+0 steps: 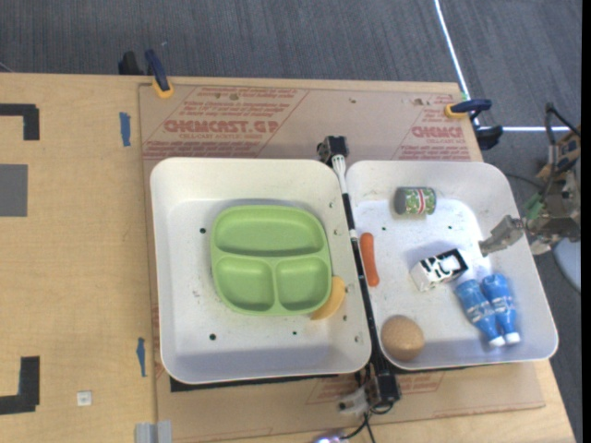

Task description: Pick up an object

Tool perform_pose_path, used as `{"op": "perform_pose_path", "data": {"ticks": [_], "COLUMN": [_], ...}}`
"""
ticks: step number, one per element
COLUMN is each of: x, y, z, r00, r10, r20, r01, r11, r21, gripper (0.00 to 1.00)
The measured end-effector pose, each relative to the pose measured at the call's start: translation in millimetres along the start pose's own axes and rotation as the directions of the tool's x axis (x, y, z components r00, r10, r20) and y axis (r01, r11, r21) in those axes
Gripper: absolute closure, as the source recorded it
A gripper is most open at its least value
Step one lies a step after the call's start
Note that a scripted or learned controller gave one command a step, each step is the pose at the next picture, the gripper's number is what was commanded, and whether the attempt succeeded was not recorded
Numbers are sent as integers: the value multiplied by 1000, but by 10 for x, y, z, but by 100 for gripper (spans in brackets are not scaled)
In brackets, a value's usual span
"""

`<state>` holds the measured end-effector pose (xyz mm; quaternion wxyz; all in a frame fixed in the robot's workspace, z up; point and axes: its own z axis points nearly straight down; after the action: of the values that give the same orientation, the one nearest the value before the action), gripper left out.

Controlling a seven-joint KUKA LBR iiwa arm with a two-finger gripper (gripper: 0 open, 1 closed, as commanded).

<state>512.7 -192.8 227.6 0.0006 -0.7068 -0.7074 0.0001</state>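
Observation:
The right bin (480,197) holds a small green can (415,200) at the back and an orange stick-shaped piece (368,258) along its left wall. It also holds a black-and-white object (440,267) in the middle, a pair of blue bottles (488,307) at the front right and a tan egg-shaped object (403,336) at the front. A grey part of my gripper (506,233) pokes over this bin's right rim, up and to the right of the black-and-white object and touching none of the objects.
The left bin (175,247) carries a green divided plate (271,258) with a yellow banana-like piece (328,301) at its front right corner. Clamps (468,109) pin the cardboard sheet at the back. Cables (554,183) hang at the far right.

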Motion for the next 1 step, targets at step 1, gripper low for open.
{"op": "perform_pose_path", "data": {"ticks": [1], "x": [-22], "y": [-82], "z": [1007], "r00": [999], "r10": [-49], "r20": [3], "r01": [49], "r11": [999], "r21": [-6], "gripper": [0]}}
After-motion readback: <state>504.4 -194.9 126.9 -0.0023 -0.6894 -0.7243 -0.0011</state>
